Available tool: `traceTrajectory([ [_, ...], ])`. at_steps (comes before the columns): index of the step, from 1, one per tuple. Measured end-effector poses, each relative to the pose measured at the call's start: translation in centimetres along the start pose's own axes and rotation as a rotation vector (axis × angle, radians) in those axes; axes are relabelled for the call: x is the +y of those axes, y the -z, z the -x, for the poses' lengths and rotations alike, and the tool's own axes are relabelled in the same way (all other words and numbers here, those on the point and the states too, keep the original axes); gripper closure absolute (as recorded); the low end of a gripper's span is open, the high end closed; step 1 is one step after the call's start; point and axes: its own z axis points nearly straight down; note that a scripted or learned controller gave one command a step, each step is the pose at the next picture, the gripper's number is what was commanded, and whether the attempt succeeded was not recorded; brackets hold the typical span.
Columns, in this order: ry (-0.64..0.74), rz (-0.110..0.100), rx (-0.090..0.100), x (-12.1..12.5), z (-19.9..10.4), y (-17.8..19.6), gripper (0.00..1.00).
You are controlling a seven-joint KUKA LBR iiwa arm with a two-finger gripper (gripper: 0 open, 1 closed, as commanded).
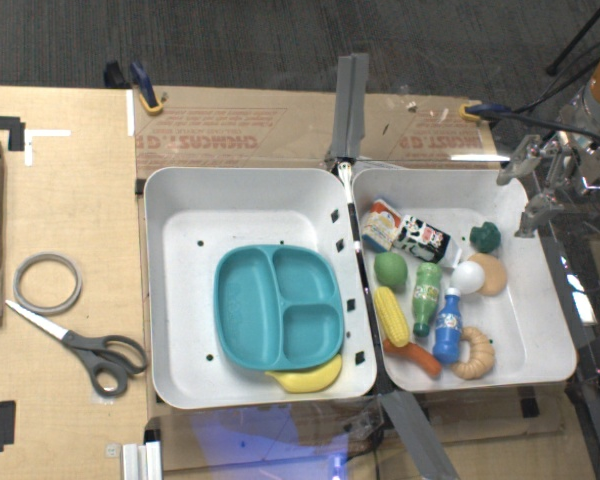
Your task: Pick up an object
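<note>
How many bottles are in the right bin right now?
2. A green plastic bottle lies mid-bin beside the yellow toy corn cob; a blue plastic bottle with white cap lies just right of it. Others could hide underneath.

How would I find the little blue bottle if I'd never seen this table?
Look in the right white bin, near its front edge. The blue bottle stands between the green bottle and the curved croissant. It alone is blue with a white cap.

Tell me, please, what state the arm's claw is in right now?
Claw: at the right bin's far right edge, above the white plastic bin's rim; whether it is open or shut cannot be told, and nothing is seen in its grasp.
</note>
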Motion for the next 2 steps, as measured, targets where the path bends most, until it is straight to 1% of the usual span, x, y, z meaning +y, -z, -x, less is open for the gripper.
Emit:
traceTrajectory([
  [1,-0.016,-0.001,-0.002,-0.8,0.4,-13.8,0.0],
  [2,-0.008,0.001,-0.001,7.6,-5.3,-14.7,0.0],
])
